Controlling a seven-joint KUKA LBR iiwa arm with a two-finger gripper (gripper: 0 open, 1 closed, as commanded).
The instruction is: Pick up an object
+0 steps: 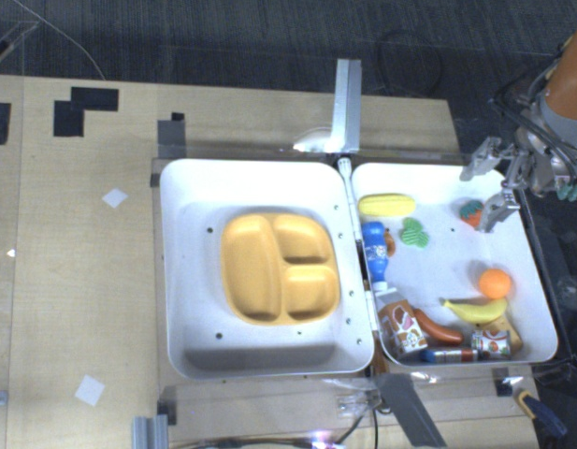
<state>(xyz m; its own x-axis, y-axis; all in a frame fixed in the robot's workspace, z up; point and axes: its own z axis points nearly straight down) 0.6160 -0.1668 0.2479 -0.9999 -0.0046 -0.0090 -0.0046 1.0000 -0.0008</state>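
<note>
A light wooden bench [73, 279] sits in front of a dark floor, and two white bins rest on it side by side. The left bin [190, 251] holds a yellow tray [277, 267] with three parts. The right bin [447, 260] holds lots of small things.

The gripper [492, 183] hangs over the far right corner of the right bin. Its two fingers are spread wide apart, and nothing is between them. One fingertip is near the bin's back rim. The other points down by a small orange and green toy [470, 214], which lies just beside that fingertip, a bit toward the front of the bin.

Further from the jaws, toward the left bin, lies a yellow block [386, 205] with a green bumpy thing [415, 234] next to it. A blue bottle [374, 251] lies along the wall between the bins.

Well away from the jaws, at the front of the bin, sits an orange ball [495, 283]. A banana [475, 310] lies touching it. Near the front rim are a brown bottle [403, 328], a red hot dog [434, 326], and a small can [492, 344].
</note>
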